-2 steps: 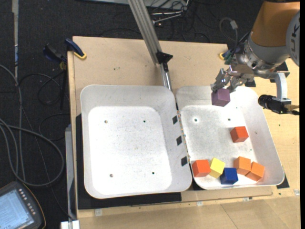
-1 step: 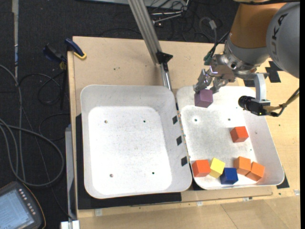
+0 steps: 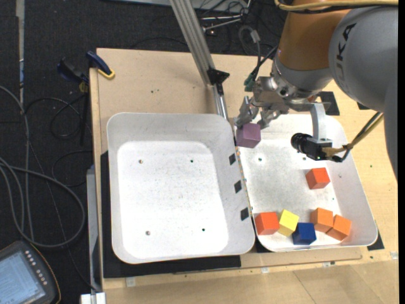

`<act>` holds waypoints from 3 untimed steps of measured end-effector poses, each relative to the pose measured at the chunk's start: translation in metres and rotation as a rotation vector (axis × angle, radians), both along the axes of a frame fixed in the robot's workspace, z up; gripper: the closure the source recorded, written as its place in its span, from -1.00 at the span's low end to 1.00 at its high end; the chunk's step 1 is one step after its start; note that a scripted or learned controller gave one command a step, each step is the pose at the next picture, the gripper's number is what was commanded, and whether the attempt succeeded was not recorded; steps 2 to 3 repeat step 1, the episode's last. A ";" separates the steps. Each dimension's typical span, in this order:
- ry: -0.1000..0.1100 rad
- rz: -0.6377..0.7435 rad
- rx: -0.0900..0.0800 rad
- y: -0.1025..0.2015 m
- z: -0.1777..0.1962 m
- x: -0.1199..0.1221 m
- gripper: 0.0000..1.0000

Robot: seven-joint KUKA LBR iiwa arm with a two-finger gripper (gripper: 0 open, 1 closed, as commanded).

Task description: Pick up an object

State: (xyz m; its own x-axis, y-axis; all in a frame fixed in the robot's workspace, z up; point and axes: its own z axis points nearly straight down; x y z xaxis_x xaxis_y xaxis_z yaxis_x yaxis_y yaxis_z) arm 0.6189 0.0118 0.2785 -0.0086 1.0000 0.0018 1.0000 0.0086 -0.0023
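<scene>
A purple cube [image 3: 248, 135] hangs between the fingers of my gripper [image 3: 251, 124], over the far left corner of the right bin [image 3: 354, 189]. The gripper is shut on it and the cube looks lifted off the bin floor. Lower in the same bin lie an orange cube [image 3: 317, 178], and along the near edge a red-orange cube [image 3: 267, 222], a yellow cube [image 3: 288, 221], a blue cube [image 3: 304, 233] and two more orange cubes [image 3: 332, 223].
The left bin [image 3: 126, 170] sits beside the right one, their rims meeting just left of the purple cube. A slanted metal pole [image 3: 196, 43] runs down to the bench behind the bins. A black fixture [image 3: 308, 145] hangs over the right bin.
</scene>
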 end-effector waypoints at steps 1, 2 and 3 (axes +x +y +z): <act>0.002 0.000 0.000 0.056 -0.022 -0.014 1.00; 0.002 0.000 0.000 0.056 -0.022 -0.014 1.00; 0.002 0.000 0.000 0.056 -0.022 -0.014 1.00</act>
